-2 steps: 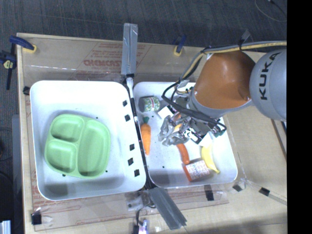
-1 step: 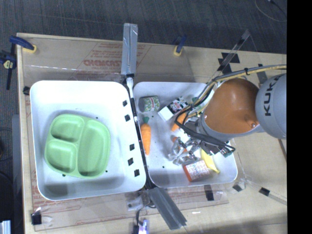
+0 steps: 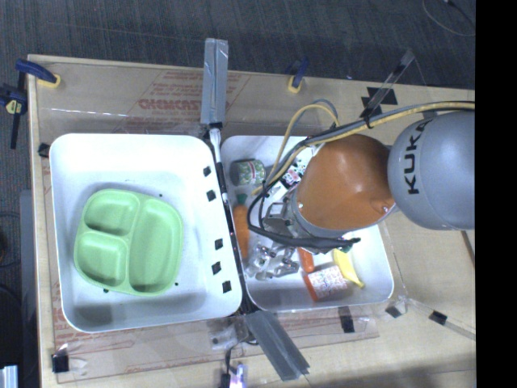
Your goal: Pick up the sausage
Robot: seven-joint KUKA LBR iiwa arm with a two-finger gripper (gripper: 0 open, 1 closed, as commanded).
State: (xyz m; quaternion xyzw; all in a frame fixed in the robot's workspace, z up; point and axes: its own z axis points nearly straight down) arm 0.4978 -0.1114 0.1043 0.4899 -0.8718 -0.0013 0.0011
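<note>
Orange and slim, the sausage (image 3: 241, 231) lies along the left wall of the right bin (image 3: 380, 285), just beside the divider between the bins and left of the gripper (image 3: 271, 259). It looks like a toy of smooth plastic or rubber: light, fairly stiff, rounded, and likely slippery, so it could roll or squirt out of a pinch. My judgement is that the best hold is across its middle, squeezing its narrow width, though the bin wall beside it leaves little room for one side of the pinch; nudging it away from the wall first may help.

Shiny metal parts of the gripper sit low in the right bin, near the sausage's lower end but apart from it, as far as I can tell. Whether the pincer is open or closed I cannot tell, since the arm's orange band (image 3: 343, 184) and cables hide much of it. Nothing is visibly held.

Right of the gripper lie a yellow piece (image 3: 349, 267) like a banana and a small can (image 3: 325, 282) with a red and white label. Above the sausage sits a green-labelled can (image 3: 249, 171). Far left of the sausage, the left bin (image 3: 69, 156) holds a pale green plate (image 3: 129, 241) with three compartments, matte and smooth.
</note>
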